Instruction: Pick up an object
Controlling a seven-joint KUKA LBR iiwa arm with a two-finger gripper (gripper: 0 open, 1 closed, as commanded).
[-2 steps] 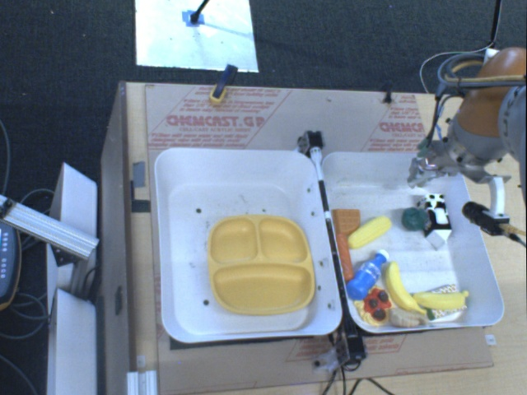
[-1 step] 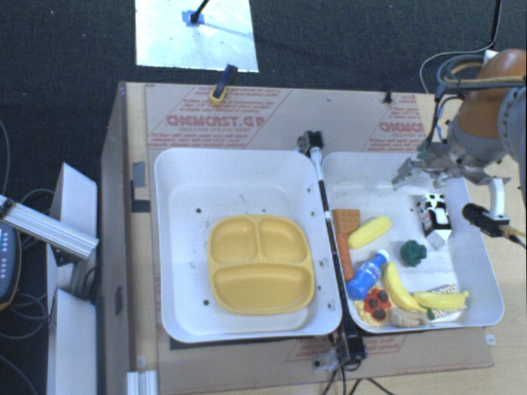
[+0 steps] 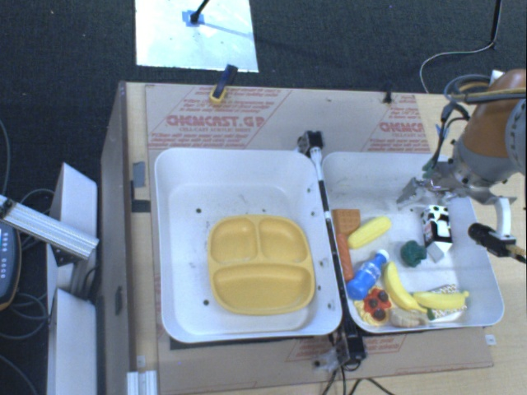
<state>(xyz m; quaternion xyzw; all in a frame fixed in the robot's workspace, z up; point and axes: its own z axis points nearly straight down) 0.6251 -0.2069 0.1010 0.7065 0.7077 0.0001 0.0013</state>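
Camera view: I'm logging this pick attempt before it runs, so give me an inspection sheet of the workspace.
Surface: bench sheet bearing two white bins side by side.
Job's things: right bin holds a corn cob, two bananas, a blue bottle, a green piece, a black-and-white item and an orange block.
Clutter: left bin holds a yellow divided tray.
Grippers: gripper hangs over the right bin's far right; nothing seen between its fingers.
Cables: one on the floor, top right; more at the left edge.
Surroundings: dark carpet, pale floor panel.
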